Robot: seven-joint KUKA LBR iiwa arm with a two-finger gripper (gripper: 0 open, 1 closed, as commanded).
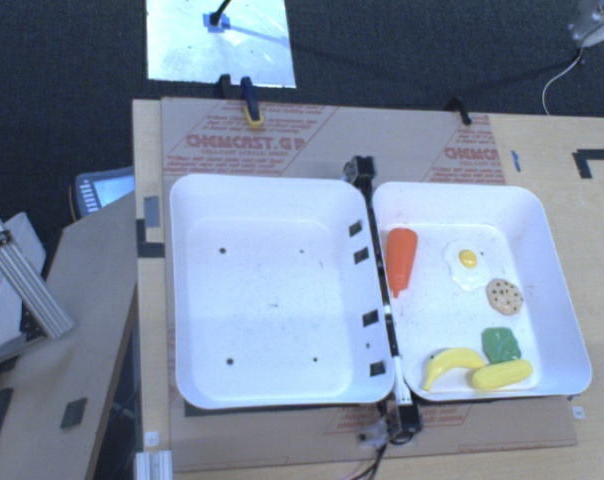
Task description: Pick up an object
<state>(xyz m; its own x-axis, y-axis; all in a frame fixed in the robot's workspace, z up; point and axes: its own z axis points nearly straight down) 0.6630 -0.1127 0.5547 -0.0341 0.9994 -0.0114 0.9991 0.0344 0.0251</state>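
Tool (594,13), blurred at top right, seemingly touches no object.

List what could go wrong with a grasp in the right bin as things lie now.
1. The banana, yellow corn-like piece and green piece crowd together near the front of the right bin; closing on one may catch or shove a neighbour.
2. The carrot lies close to the bin's left wall, so a finger may strike that wall.
3. The fried egg and cookie look flat, so fingers may slide over them.
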